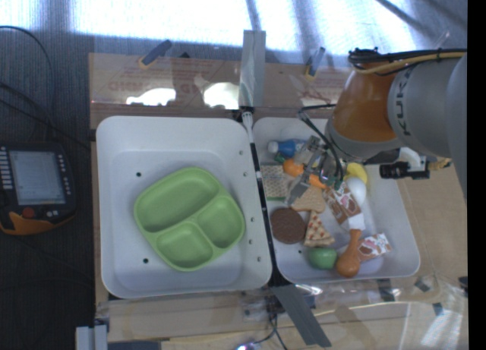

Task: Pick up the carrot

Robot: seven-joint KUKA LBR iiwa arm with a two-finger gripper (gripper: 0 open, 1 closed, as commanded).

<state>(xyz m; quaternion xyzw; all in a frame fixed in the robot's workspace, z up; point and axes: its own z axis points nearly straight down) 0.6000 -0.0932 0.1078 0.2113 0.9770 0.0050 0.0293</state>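
The carrot [293,166] is a small orange piece lying in the upper left part of the right bin [402,227], among other toy foods. More orange shows just to its lower right, past the gripper, and this may be the same carrot. My gripper [307,171] hangs low over the bin directly at the carrot and covers its middle. The grey arm with its orange band [368,109] reaches in from the upper right. I cannot make out whether the carrot is held.
A green divided plate [190,218] lies in the left bin [121,151]. Around the carrot lie a blue item [287,146], a cracker [273,181], toast [309,200], a brown cookie [288,225], a pizza slice [317,231], a green fruit [323,257], a drumstick [351,257] and a yellow piece [357,171].
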